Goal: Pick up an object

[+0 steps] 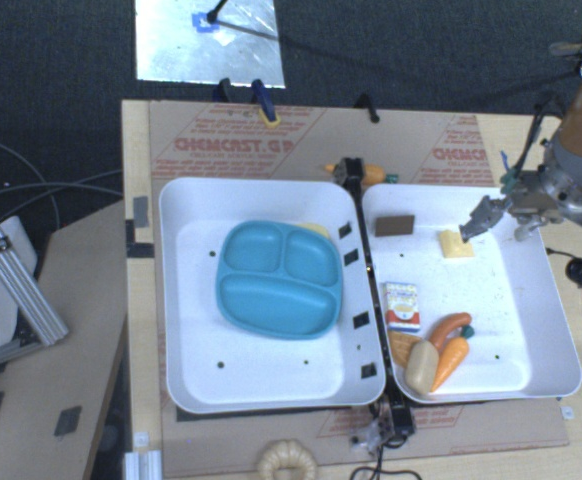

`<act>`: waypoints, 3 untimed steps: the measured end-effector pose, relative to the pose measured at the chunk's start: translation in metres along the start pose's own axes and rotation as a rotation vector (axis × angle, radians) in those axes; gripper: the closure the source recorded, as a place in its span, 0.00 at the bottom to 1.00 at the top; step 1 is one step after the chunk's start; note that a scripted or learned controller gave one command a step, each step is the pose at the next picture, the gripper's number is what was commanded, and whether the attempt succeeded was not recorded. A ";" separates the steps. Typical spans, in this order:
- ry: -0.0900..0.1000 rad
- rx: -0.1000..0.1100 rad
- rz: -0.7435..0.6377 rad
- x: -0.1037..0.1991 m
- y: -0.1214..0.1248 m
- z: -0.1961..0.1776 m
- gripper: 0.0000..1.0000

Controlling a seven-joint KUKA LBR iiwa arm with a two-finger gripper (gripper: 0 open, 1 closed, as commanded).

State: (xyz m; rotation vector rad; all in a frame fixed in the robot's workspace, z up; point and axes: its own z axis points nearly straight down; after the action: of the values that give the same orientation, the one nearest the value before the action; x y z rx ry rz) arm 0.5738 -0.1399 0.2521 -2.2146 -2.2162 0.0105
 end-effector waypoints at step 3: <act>0.000 -0.008 0.000 0.016 0.004 0.113 0.00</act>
State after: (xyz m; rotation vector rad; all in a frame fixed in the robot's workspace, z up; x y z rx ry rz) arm 0.5767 -0.1242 0.1394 -2.2186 -2.2205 0.0016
